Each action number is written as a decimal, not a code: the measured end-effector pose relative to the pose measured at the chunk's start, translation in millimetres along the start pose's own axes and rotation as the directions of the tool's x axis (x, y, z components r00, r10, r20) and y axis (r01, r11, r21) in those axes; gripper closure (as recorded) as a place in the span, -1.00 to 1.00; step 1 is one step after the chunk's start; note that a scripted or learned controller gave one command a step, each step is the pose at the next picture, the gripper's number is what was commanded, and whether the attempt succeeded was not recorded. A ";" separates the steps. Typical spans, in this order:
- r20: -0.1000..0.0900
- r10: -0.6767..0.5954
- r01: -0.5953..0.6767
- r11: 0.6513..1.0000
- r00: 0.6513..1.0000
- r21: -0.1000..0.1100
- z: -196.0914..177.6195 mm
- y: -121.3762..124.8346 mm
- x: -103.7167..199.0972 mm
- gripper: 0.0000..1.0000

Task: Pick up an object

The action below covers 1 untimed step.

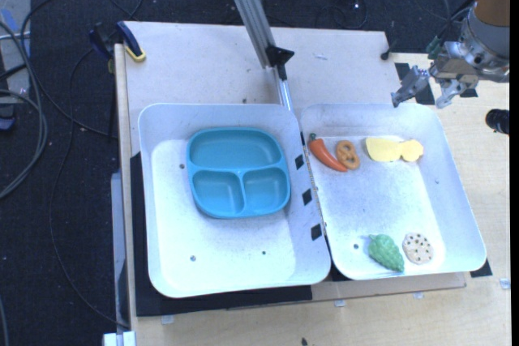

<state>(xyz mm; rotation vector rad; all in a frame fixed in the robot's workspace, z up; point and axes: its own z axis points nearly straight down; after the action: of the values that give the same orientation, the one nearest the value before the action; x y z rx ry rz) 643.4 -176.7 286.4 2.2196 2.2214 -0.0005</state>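
Note:
The right bin [444,174] holds small toy foods. A red chili pepper [326,153] lies at its upper left, touching a brown pretzel [348,154]. A yellow piece [392,149] sits to their right. Near the bin's front lie a green leafy piece [387,252] and a speckled cookie [418,248], side by side. My gripper [427,91] hangs above the bin's far right corner, away from all the items, with its fingers spread open and nothing between them.
The left bin [162,255] holds a blue divided tray [239,173]. A slanted metal pole [247,0] reaches down to the gap between the bins. Black clips sit along the bins' shared edge. Cables cover the dark floor behind the bench.

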 end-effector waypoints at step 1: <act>0.000 -0.002 0.002 1.000 1.000 0.003 43.4 3.8 3.5 -1.00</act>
<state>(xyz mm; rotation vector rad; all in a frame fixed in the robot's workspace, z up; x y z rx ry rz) 647.3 -173.2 243.0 2.2185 2.2258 -0.0032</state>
